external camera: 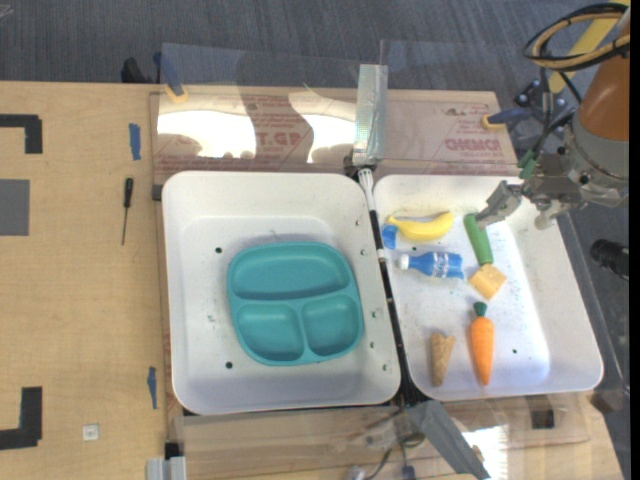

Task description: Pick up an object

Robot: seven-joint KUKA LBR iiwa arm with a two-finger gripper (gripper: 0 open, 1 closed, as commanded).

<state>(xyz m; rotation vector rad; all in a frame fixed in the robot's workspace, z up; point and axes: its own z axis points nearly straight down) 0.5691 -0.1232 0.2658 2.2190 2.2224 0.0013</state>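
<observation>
Clearly nothing is picked yet: the gripper hangs at the far right corner of the right bin, jaws apart and holding nothing. Every object lies in that bin: banana and green cucumber nearest the gripper, blue bottle, cheese wedge, carrot and cone nearer the front rim. Choosing, descending and closing all remain.
</observation>
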